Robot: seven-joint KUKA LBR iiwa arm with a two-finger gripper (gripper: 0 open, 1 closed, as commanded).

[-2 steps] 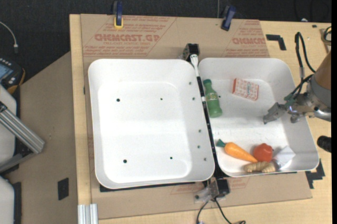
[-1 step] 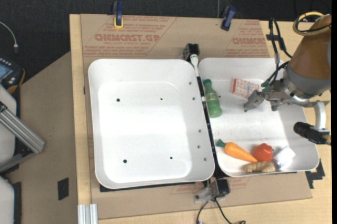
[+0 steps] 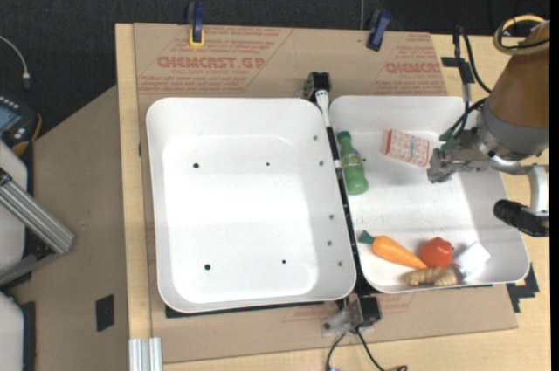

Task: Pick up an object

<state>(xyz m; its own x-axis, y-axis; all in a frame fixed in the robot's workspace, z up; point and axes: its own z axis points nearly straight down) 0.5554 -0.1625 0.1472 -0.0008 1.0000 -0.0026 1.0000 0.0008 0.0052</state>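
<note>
White right bin (image 3: 410, 112) holds your targets: green bottle (image 3: 352, 163) at its left wall, red-patterned packet (image 3: 408, 147) far centre, carrot (image 3: 393, 250), tomato (image 3: 438, 251) and ginger (image 3: 431, 277) near. Gripper (image 3: 441, 163) hangs just right of the packet; its state you cannot tell.

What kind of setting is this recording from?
Most likely a robotics lab's grasping test bench: two white bins on a clamped board, an arm's hand over the right one, and toy food like a carrot.
</note>
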